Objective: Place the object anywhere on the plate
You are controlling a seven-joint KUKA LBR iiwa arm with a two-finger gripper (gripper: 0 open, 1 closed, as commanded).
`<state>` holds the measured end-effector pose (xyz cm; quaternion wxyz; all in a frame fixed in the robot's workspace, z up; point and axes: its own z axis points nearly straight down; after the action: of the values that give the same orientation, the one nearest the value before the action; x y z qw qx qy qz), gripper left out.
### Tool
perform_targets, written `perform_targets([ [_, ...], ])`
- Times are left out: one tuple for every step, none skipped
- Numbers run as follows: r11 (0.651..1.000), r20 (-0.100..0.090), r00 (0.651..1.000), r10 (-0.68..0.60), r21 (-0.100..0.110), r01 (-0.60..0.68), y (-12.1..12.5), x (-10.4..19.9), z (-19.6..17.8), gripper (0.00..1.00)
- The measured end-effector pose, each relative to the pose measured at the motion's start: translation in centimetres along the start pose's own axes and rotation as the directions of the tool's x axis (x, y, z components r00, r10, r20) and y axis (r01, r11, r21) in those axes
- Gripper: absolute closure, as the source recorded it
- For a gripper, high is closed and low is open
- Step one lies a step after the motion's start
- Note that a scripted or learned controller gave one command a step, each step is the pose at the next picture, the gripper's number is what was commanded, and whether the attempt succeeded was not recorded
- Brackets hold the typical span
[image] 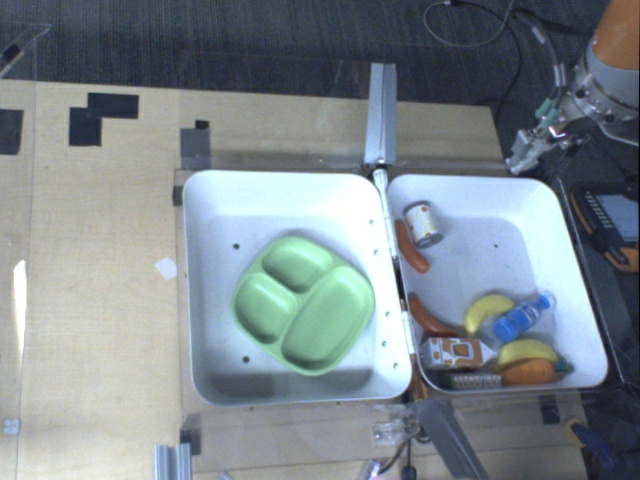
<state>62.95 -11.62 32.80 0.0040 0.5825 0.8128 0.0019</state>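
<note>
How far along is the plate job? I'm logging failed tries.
Nothing looks done: the green plate in the left bin carries nothing. Nothing in hand: the gripper sits outside the right bin. Left: pick an item, such as the can, and place it.

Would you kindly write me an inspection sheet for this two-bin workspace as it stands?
Surface: wooden bench bearing two white bins side by side.
Job's things: green divided plate in the left bin, nothing on it.
Clutter: right bin holds a small can, two sausages, two bananas, a blue bottle, a carton and an orange item.
Grippers: gripper above the right bin's far corner.
Cables: loops on the dark floor.
Surroundings: black markers on the bench.
</note>
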Motion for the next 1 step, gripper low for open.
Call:
perform_targets([
  [0.989,-0.003,0.989,0.15,0.006,-0.15,-2.37,8.07,14.32,1.0],
])
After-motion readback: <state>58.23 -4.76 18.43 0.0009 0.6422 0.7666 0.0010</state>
